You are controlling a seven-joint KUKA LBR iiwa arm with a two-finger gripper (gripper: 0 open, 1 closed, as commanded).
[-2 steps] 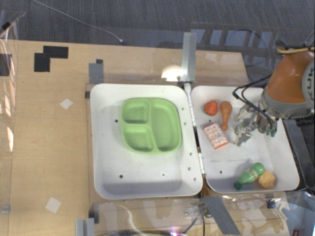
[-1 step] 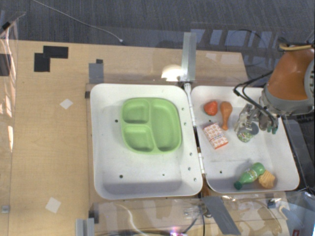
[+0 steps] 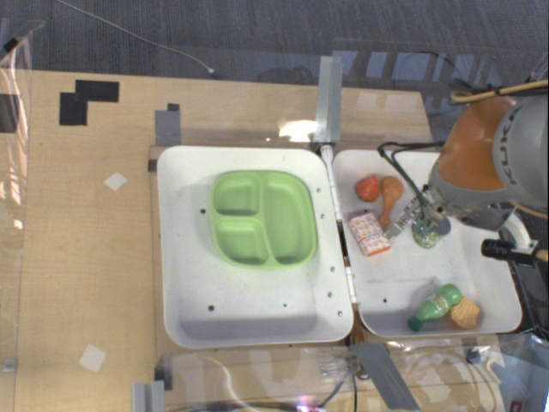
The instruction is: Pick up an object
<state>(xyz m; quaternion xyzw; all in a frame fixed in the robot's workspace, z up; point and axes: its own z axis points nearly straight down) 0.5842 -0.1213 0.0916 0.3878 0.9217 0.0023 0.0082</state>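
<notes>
My gripper point(image 3: 410, 219) hangs low over the middle of the right bin point(image 3: 497, 316), at the end of the grey arm with its orange band point(image 3: 470, 148). Just left of it lie an orange drumstick-shaped toy point(image 3: 390, 194), a red tomato-like ball point(image 3: 368, 188) and a pink-and-white box point(image 3: 369, 233). A small greenish translucent object point(image 3: 426, 234) sits right beside the gripper's tip; whether they touch I cannot tell. Near the front of the bin rest a green bottle point(image 3: 434, 306) and a tan piece point(image 3: 465, 313).
The left bin point(image 3: 189, 307) holds a green divided plate point(image 3: 262, 218). A raised divider point(image 3: 339, 239) separates the two bins. A black cable point(image 3: 403, 163) loops off the arm above the right bin's back, and a dark fixture point(image 3: 513, 251) sits at the right rim.
</notes>
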